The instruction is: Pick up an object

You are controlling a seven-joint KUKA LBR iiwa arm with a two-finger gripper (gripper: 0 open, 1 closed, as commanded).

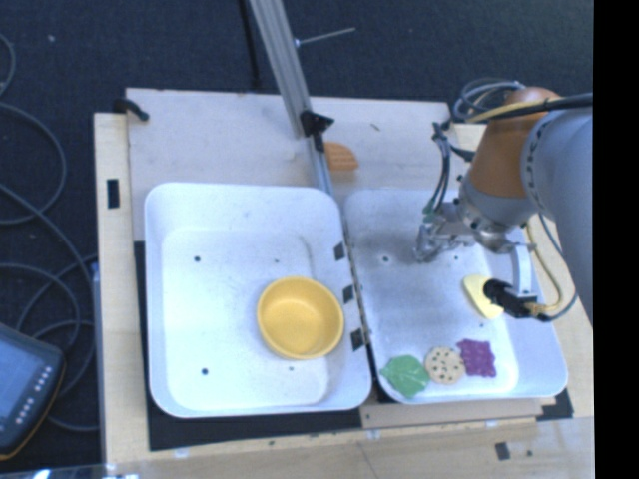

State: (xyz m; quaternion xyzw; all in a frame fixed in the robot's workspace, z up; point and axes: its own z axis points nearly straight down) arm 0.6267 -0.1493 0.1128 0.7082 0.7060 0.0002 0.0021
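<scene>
Three small items line the near edge of the right bin while the pincer hangs over its bare middle, its fingers too dark and small to judge.

Beyond the pincer, toward the bin's near rim, lie a green leaf-shaped piece, a round speckled cookie just beside it and a purple grape cluster next along; a yellow piece sits apart from the pincer on the arm's side, partly covered by a black fitting. Left of the right bin, the left bin holds a yellow bowl, upright. Behind the right bin, an orange object rests on the bench beside a slanting metal rail. The grey arm masks the right bin's far corner.
</scene>
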